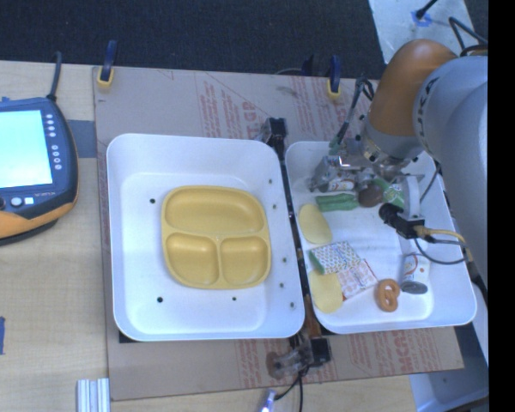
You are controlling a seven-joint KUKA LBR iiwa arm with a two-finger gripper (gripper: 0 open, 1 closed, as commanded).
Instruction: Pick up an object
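My gripper (336, 178) hangs low over the far left part of the right bin (446, 316), below the grey wrist and its orange band. Right under it lies a green object (336, 201), with a brown rounded piece (370, 196) beside it. Along the bin's left side lie two pale yellow pieces (314, 223) (326, 291). A patterned card (344, 266) rests between them, a little to the right. A pretzel-shaped brown item (386, 294) and a small cylinder (411, 270) lie near the front right.
The left bin (129, 230) holds a yellow divided tray (215, 235). A teach pendant (21, 166) lies on the bench at the far left. Black cables (412, 226) cross the right bin near the arm. Clamps (106, 74) hold the cardboard at the back edge.
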